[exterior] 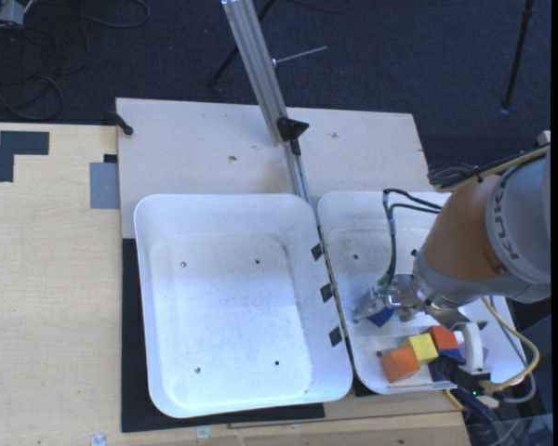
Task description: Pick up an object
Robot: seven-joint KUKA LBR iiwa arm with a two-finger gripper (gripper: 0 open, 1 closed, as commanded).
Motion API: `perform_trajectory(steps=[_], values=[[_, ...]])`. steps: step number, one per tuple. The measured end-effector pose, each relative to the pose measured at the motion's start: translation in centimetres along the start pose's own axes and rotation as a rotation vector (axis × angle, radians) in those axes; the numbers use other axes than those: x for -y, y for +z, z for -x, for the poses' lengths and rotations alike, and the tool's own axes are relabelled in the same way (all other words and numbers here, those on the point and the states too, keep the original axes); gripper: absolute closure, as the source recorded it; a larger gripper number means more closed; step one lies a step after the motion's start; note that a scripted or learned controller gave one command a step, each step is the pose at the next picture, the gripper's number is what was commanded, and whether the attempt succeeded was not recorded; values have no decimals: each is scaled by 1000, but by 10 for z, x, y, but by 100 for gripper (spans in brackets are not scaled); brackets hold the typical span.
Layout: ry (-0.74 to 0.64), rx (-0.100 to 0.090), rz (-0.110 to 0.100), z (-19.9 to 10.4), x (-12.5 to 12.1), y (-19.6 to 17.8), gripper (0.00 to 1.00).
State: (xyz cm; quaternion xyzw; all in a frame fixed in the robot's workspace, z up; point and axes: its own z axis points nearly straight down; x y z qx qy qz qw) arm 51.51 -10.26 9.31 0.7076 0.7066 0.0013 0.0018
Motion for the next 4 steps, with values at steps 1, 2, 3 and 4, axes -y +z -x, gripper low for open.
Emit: perform_trajectory(steps=[1, 2, 3, 4], values=[[0, 0, -5, 30, -6, -24, 0], [-3, 0, -3, -3, -41, 1, 0], [1, -2, -8, -3, 11, -1, 0], [-2, 0, -2, 0, -39, 1, 0]])
